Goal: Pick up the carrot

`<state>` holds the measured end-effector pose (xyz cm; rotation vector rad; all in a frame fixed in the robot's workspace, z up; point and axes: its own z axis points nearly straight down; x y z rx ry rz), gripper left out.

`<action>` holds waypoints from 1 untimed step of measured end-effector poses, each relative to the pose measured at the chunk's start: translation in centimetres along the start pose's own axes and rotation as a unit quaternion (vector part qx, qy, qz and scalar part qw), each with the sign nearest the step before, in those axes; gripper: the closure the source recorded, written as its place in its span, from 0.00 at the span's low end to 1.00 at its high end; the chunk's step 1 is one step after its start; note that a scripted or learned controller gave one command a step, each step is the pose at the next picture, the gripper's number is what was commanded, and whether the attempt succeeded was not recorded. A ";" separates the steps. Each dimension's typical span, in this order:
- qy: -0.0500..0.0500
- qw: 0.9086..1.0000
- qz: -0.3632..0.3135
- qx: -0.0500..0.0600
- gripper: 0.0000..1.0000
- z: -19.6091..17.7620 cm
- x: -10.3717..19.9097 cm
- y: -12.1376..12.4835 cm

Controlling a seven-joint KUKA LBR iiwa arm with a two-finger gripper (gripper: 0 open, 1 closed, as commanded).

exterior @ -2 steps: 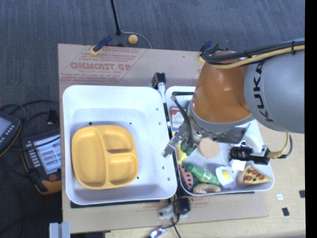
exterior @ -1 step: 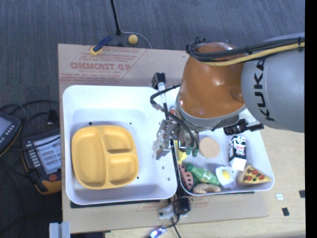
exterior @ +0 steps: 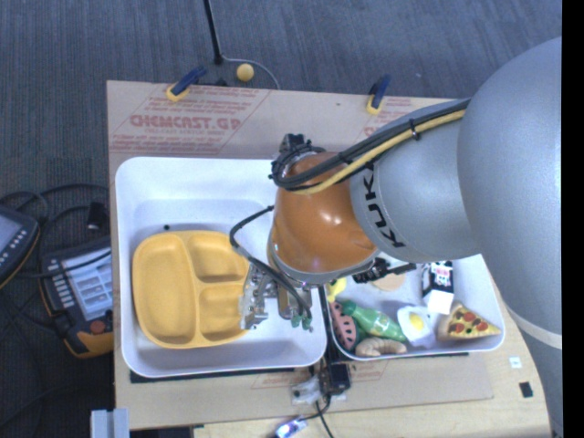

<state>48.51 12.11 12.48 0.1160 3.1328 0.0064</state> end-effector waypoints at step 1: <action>0.003 0.979 0.203 0.003 1.00 -7.2 -3.4 7.2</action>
